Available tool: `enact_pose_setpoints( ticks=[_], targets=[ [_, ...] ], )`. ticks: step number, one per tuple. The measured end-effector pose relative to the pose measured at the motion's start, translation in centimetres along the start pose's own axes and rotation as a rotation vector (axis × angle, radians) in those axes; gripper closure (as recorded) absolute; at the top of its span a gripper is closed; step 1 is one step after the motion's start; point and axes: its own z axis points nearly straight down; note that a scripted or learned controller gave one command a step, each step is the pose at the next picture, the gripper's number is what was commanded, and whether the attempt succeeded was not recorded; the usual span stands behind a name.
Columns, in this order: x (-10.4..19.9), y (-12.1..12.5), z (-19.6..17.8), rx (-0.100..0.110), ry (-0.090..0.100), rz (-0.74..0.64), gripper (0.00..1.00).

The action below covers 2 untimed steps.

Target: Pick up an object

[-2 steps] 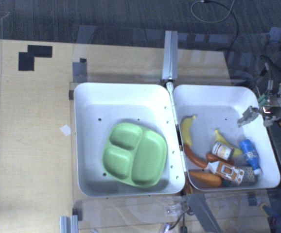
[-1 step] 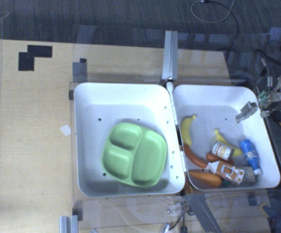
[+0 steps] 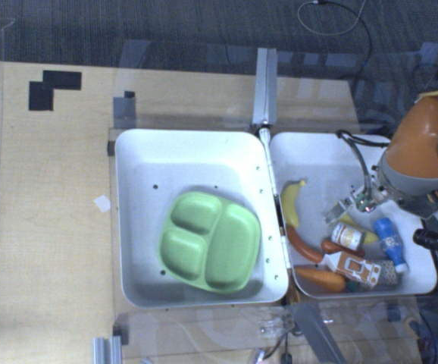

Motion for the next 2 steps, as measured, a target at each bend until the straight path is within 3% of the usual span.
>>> enact_pose_setpoints(
  ticks=[1, 2],
  targets=[
    [0.0, 0.3, -1.2, -0.006, 0.0, -0.002, 1.0],
    [-2.0, 1.7, -10.7, 0.007, 0.004, 0.201, 1.0]
  ],
)
